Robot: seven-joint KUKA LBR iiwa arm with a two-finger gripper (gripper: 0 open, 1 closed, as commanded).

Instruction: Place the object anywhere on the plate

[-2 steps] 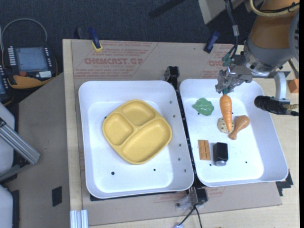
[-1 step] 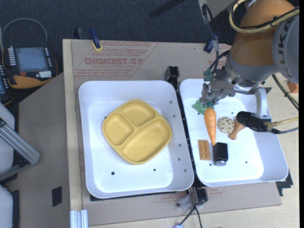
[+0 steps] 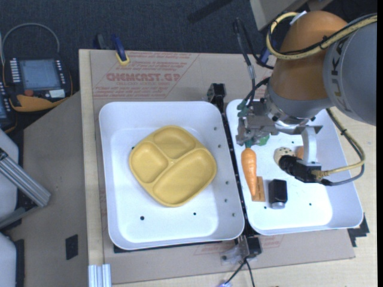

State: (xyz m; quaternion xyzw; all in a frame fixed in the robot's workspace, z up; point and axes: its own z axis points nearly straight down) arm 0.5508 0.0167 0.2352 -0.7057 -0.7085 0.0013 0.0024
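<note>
**Gripper poised over the carrot, plate waiting in the next bin**

The yellow three-compartment plate (image 3: pixel 173 166) sits alone in the middle of the left bin (image 3: pixel 119 211), nothing on it, so the placing is not yet done. It lies flat with its compartments up, which leaves a broad, easy target wherever the object comes down.

The likely object is the toy carrot (image 3: pixel 249 163). It lies in the right bin (image 3: pixel 320 211), close along that bin's 9 o'clock wall, thick end toward 12 o'clock and thin end toward 6. A small black block (image 3: pixel 277 193) rests near it, at about the carrot's 4 o'clock, apart from it.

The gripper (image 3: pixel 251 135) hangs at the carrot's 12 o'clock, right over the thick end and seemingly lined up with the carrot's length, which suggests a pick aimed at that end. Whether it touches the carrot cannot be told from this slant. Whether the gripper is apart or together cannot be told either, as the wrist and its fittings crowd the spot. Nothing is visibly clamped in it.

From here the plate lies at the carrot's 9 o'clock, across the two bin walls. A carry would need to lift clear of those rims.
</note>
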